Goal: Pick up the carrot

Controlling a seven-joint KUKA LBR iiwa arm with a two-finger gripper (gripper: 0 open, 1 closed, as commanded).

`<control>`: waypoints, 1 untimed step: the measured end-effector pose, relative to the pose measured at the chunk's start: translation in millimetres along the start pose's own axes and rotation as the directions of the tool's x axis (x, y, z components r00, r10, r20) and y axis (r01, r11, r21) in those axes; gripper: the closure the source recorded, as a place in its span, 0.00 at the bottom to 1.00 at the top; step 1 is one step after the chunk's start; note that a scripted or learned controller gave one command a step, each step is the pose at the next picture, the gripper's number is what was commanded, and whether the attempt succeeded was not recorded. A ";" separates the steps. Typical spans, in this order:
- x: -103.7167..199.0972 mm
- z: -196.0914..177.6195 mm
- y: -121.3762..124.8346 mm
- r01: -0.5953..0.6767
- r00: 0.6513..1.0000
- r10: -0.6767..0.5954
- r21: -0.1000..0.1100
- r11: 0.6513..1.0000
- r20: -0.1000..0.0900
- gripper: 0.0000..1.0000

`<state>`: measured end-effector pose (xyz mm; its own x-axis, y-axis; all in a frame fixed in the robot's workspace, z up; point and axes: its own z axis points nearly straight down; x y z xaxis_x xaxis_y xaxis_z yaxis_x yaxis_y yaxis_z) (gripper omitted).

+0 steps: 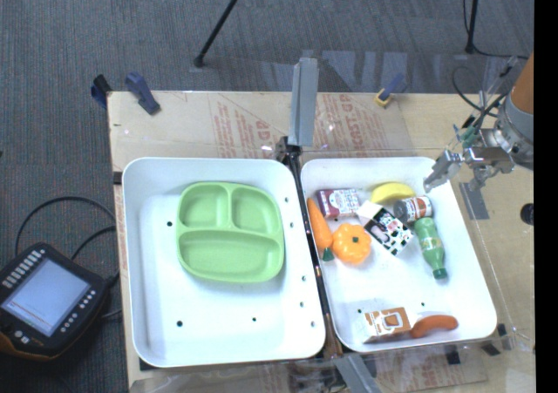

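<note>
The carrot point(319, 226) lies in the right bin point(475, 252), hard against its left wall, long axis running near to far, its green stalk end toward the near side and just beside the small pumpkin point(351, 243). The gripper point(449, 165) hangs at the far right corner of that bin, above the rim, well apart from the carrot; whether its fingers are apart or together cannot be told from here, and nothing is seen between them. In my judgement the approach has not begun. To do it well, the arm should cross the bin leftward above the clutter, turn the fingers so they close across the carrot's narrow width, and come down near its middle, leaving room for one finger between carrot and wall and keeping clear of the pumpkin. The wall is the main risk: a finger landing on the rim would spoil the try. The carrot looks smooth, tapered, probably hard plastic, so it may slip or roll under a loose pinch. Neighbours noted: a rounded ribbed pumpkin, a dark red box point(338, 202), a curved yellow banana point(391, 192), a black-and-white carton point(386, 229), a can point(414, 207), a green bottle point(430, 247). The left bin point(153, 313) holds a green divided plate point(231, 232). Both bins rest on the counter point(218, 125).
</note>
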<state>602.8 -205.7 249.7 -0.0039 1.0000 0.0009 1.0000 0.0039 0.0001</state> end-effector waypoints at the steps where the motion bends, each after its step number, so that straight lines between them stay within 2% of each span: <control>1: 64.4 66.3 42.3 0.259 0.966 -0.259 0.001 0.966 0.000 0.00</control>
<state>644.9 -141.1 183.5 -0.2630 0.9648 0.0008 0.9648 0.2630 -0.0004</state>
